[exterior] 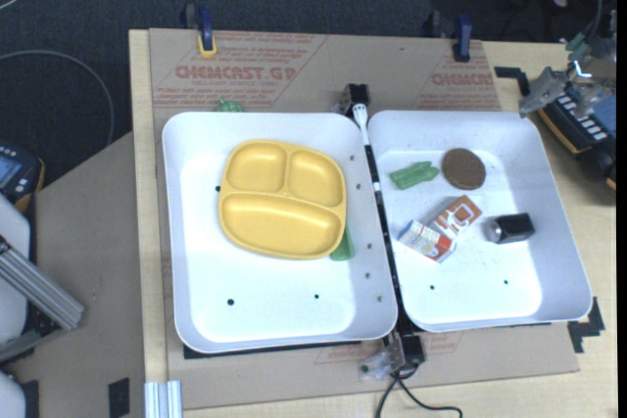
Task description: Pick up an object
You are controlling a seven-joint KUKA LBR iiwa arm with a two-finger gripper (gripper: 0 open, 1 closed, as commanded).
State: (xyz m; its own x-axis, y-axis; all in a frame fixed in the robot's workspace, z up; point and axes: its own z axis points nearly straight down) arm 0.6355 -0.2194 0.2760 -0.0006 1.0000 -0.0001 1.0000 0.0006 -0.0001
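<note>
Nothing picked up yet, whole job left.
Can't tell pincer state; brown disc (463, 168), green piece (412, 175), small carton (440, 228) all sitting in right bin (549, 240).

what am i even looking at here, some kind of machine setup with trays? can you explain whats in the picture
This is a robot workbench, seen by one fixed camera placed above it and looking down at a slant. A robot arm normally reaches in from the right side to pick things up.

On the bench, over a brown board held by clamps, sit two shallow white bins side by side. The left bin holds a yellow divided plate, with a small green item peeking out at its lower right edge.

The right bin holds the loose objects the robot could pick: a green piece, a round brown disc, a red and white packet and a small dark cylinder.

All of these lie loose in the bins. Cables and other equipment surround the bench.
</note>
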